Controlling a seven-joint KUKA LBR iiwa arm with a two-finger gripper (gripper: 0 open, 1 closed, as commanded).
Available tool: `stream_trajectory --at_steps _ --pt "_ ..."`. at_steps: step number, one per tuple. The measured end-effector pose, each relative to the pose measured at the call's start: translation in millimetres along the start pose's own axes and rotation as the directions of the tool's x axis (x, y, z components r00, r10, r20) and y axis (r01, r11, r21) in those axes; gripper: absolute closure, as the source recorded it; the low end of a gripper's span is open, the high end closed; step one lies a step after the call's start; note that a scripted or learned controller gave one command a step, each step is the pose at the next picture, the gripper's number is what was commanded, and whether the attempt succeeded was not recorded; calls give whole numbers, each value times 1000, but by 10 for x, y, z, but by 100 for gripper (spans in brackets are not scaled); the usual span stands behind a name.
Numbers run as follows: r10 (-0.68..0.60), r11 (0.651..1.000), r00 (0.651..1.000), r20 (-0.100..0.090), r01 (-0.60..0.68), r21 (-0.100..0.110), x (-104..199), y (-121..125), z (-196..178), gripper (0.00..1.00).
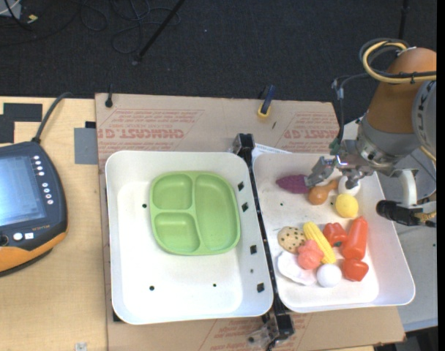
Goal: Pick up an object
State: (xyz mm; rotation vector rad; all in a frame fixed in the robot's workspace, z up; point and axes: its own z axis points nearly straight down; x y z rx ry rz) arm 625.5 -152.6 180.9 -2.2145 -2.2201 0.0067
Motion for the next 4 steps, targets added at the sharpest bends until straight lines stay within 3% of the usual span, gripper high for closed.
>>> stream_trajectory --at_steps 2,3,4 --pt "-1 1000 1000 0 1 -1 99 53 958 0" --pt "1 1000 1000 0 -1 -3 89 59 831 100" --pt "0 1000 1000 2 0 -10 8 64 292 100"
